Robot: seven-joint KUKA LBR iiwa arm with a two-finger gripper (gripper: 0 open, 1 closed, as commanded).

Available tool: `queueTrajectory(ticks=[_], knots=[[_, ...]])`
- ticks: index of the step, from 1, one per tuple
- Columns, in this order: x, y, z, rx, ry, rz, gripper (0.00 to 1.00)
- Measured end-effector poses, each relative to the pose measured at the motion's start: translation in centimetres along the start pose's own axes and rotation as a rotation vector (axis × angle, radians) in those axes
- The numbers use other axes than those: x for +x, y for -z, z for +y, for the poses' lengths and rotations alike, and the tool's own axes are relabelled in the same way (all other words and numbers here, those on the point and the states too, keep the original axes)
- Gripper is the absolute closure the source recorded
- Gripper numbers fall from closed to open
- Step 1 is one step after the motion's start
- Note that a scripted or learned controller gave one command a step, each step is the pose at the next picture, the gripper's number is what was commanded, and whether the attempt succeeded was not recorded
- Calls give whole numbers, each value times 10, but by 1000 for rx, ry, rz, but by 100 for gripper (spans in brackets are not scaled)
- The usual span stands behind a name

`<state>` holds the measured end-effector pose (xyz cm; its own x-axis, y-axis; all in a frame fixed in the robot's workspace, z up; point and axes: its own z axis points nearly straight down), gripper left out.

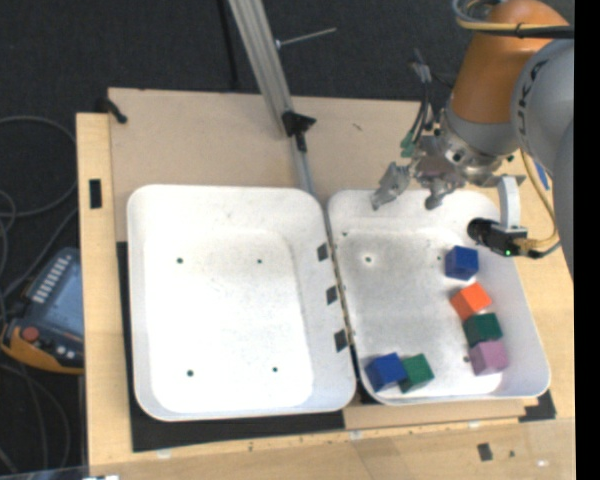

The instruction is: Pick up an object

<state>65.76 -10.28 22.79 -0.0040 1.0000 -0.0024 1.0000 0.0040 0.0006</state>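
Hanging above the right bin's (380,298) far edge, the claw (412,190) is spreading its fingers wide, gripping nothing. Six blocks are sitting along that bin's right and near sides, including a blue block (461,262). Tan bench (200,138) is bearing both bins; black floor is surrounding it. No writing is reading clearly.

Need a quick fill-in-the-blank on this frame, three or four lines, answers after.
1. All the blocks lie in the ____ bin.
2. The gripper hangs over that bin's far edge with its fingers ____.
3. The orange block lies between a blue block and a ____ block.
4. At the bin's near edge, a second blue block touches a ____ block.

Answers: right; open; green; green
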Motion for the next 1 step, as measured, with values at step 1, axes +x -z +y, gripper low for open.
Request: queueTrajectory(ticks=[1], knots=[[-87, -135, -19, 2, -7, 0, 0]])
